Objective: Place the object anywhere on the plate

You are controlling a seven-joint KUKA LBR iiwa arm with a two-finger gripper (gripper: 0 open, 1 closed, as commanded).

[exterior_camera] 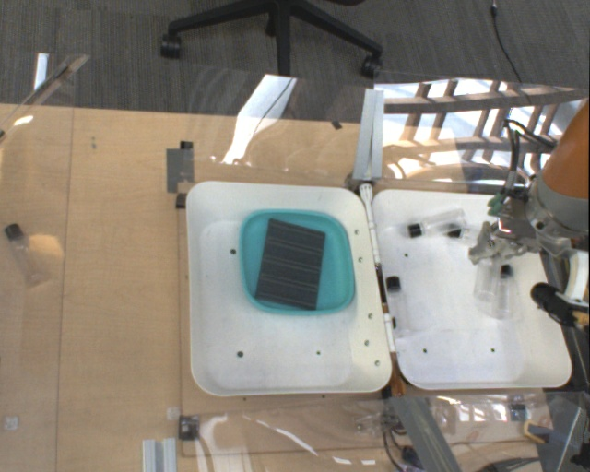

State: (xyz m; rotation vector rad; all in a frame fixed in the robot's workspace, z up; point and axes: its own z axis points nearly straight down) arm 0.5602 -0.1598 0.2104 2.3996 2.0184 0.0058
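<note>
camera view | you had the dark ribbed object (291, 265) already lying on the teal plate (343, 277), left bin (212, 359) | pincer (501, 241) at right edge over the right bin (442, 359), state unreadable | risk: a further programmed grab could drag it off.

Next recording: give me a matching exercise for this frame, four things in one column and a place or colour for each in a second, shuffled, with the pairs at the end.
Things:
1. plate
2. dark ribbed block
3. gripper
4. office chair base

Places or colours:
A. over the right bin
B. on the carpet beyond the bench
C. teal, in the left bin
D. lying on the plate

Pairs: 1-C, 2-D, 3-A, 4-B
</note>
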